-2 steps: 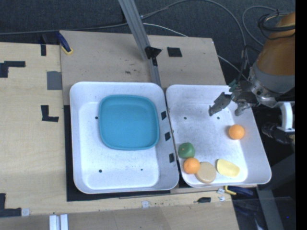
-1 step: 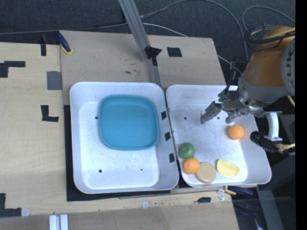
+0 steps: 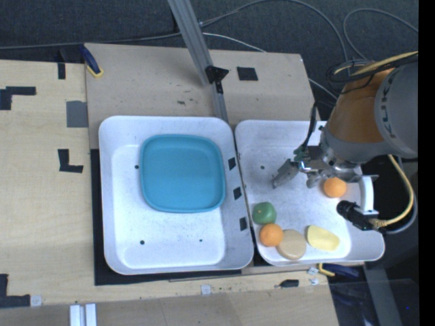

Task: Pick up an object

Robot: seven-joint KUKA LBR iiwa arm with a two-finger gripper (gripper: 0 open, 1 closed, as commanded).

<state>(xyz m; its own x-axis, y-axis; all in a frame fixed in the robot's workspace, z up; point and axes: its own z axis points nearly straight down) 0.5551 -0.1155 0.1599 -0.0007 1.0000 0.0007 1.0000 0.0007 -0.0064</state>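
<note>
Two oranges (image 3: 271,235), one green fruit (image 3: 264,213)

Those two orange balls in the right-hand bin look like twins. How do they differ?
One orange ball lies alone near the bin's right side, just beside the gripper; the other orange ball sits near the front-left corner. That second one is crowded, with a green ball above it and a beige round piece to its right. Both are round, orange and about the same size.
</note>
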